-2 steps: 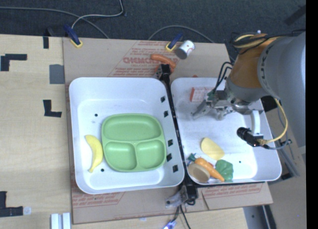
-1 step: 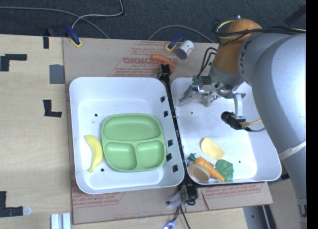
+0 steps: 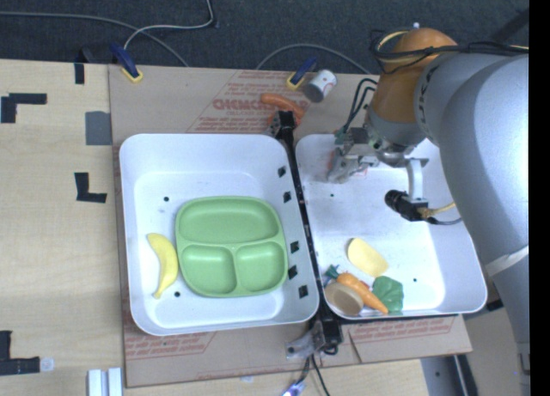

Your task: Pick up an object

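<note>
Your claw (image 3: 345,162) hangs over the far end of the right bin (image 3: 447,295); you cannot tell its state. Nothing looks lifted: the carrot (image 3: 363,291), yellow piece (image 3: 367,258) and green toy (image 3: 390,293) lie near the front corner, well apart from it.

**Red print on the cardboard**

One red word, reading roughly "CHUCHUA", stands on the brown cardboard sheet (image 3: 225,100) just behind the left white bin (image 3: 137,162). Further red print on the cardboard near the bins' front edge is too small to read.
</note>
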